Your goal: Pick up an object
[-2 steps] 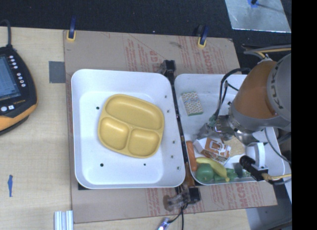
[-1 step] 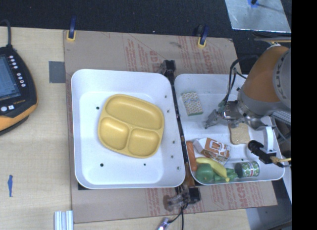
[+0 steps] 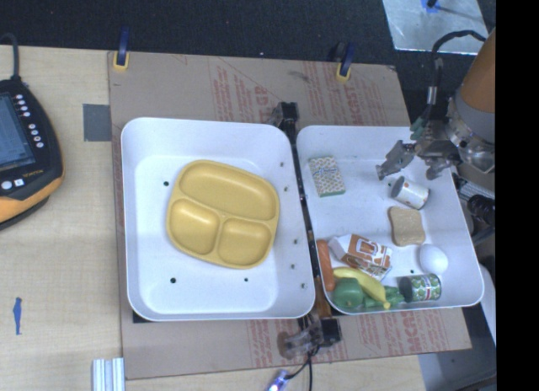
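My gripper (image 3: 415,164) hangs over the far right part of the right bin (image 3: 362,149), its two fingers spread apart and open with nothing between them. Just below it, a small white cup (image 3: 408,191) lies on its side on the bin floor. Nearby lie a slice of bread (image 3: 407,227), a white egg (image 3: 433,258) and a green can (image 3: 421,288). A patterned green packet (image 3: 327,175) lies at the bin's far left. Along the near edge sit an orange-and-white box (image 3: 368,254), a banana (image 3: 362,282), a green pepper (image 3: 348,295) and a carrot (image 3: 324,259).
The left bin (image 3: 143,212) holds a yellow divided plate (image 3: 223,212). A black and orange pendant (image 3: 21,153) lies on the bench at the far left. Clamps (image 3: 342,59) pin the cardboard mat at the back.
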`<state>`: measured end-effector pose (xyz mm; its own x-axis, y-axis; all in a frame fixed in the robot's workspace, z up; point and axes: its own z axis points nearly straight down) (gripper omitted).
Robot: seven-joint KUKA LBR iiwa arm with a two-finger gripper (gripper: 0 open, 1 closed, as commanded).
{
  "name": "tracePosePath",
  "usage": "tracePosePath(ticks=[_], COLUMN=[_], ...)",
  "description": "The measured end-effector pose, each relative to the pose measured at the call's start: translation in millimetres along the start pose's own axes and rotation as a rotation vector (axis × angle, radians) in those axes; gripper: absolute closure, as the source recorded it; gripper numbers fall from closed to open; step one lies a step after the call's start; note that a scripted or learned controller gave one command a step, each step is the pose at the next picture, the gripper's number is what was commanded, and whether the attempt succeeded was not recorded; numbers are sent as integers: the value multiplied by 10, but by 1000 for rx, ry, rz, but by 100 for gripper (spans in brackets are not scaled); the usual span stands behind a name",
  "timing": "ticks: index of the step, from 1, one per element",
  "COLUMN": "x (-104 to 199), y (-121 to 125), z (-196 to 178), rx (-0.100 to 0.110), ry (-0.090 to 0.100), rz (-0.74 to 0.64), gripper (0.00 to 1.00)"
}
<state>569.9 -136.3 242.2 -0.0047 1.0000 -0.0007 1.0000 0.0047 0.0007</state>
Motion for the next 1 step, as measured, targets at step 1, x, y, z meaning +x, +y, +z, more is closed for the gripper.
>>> tracePosePath(ticks=[1], x=[-418], y=[99], z=[550], rx=[5], ry=[1], rz=[2], gripper=[0])
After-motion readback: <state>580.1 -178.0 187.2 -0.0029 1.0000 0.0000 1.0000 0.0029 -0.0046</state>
